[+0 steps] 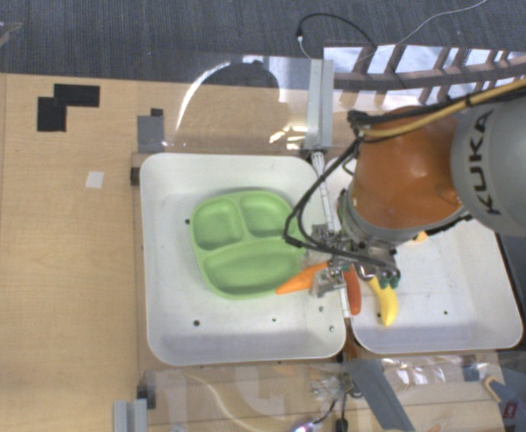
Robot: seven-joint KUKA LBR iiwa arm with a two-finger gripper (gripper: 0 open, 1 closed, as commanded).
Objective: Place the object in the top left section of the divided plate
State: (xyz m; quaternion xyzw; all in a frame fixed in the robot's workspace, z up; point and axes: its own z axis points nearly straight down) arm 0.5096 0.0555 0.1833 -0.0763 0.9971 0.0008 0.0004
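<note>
Hovering end effector point(340, 273) over carrot point(301, 282); grip state cannot be told. Carrot's long axis runs 8-to-2 o'clock. Plate point(245, 241) top-left section lies at 10 o'clock.

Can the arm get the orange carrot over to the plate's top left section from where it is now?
Probably yes. The claw sits right above the carrot, which lies beside the green divided plate; nothing stands between them.

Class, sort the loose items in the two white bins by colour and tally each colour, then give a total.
Green: 1, the divided plate
Orange: 1, the carrot
Red: 1, the long red piece
Yellow: 1, the banana
Total: 4
</note>
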